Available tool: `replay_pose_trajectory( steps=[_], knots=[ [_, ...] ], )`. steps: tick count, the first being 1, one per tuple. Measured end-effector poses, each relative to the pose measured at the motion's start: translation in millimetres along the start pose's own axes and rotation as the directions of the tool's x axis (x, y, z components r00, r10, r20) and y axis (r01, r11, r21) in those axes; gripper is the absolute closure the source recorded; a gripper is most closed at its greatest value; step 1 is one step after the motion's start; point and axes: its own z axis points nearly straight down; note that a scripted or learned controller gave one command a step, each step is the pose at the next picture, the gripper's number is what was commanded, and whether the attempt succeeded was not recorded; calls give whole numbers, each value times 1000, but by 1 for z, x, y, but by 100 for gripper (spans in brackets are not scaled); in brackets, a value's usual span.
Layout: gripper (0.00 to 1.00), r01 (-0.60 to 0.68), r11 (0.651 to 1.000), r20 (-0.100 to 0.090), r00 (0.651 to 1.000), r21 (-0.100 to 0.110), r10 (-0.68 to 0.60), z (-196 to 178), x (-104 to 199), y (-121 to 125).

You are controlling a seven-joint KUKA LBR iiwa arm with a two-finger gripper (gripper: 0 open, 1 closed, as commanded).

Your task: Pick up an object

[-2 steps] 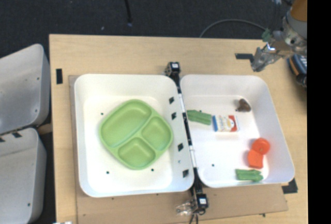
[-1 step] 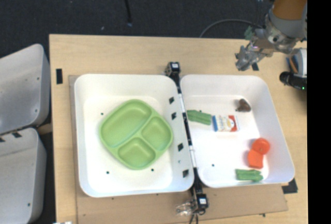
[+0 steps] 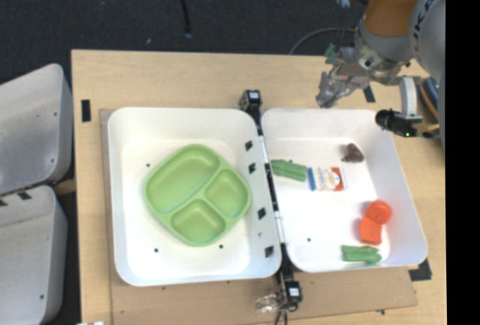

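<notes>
**A:** Wooden bench [image 3: 90, 83] on a dark floor, two white bins side by side. Left bin [image 3: 127, 241] carries a green divided plate [image 3: 197, 194], lying flat near its middle. Right bin [image 3: 397, 241] carries the loose items.

**B:** List them.

**A:** Green strip [image 3: 289, 170] near the divider, small red-and-white packet [image 3: 328, 179] just beside it, dark brown lump [image 3: 352, 154] toward the far wall, orange piece [image 3: 374, 221] near the right wall, second green piece [image 3: 361, 254] near the front edge. All well apart, so any one allows a clean approach.

**B:** Arm?

**A:** Gripper [image 3: 330, 93] hangs over the bench just beyond the right bin's far rim, high above the contents. Nothing between its fingers; whether they are spread or closed I cannot tell, too small and dark.

**B:** Judgement?

**A:** Pick not yet begun. Brown lump is nearest the gripper, so probably the shortest descent; flat packet likely hardest to pinch.
</notes>
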Motion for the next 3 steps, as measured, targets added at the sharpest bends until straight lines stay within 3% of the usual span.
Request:
replay_pose_trajectory(
  steps=[3],
  knots=[
    [100,1,1000,-1,1000,1,-1,13,172,-31]
  ],
)
